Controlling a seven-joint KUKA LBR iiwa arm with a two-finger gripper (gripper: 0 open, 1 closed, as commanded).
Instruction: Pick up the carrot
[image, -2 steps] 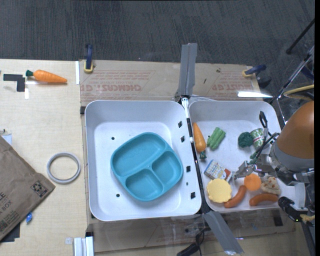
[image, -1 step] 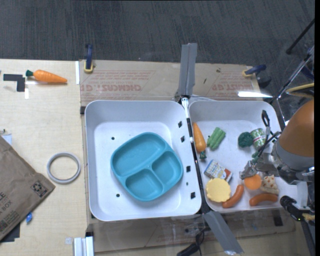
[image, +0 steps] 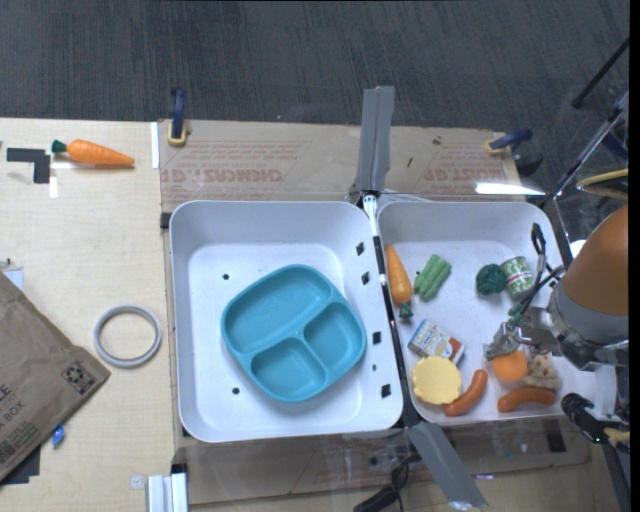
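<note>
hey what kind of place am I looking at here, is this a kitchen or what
Probably a robot lab bench, not a kitchen: two white bins sit on cardboard clamped to the bench, toy food like the carrot fills the right one, and a robot arm reaches in.

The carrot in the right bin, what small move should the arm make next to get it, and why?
Probably shift the gripper toward the divider between the bins. It sits low by the orange ball and sausages, while the carrot lies apart, against the right bin's left wall beside the green pepper.
</note>
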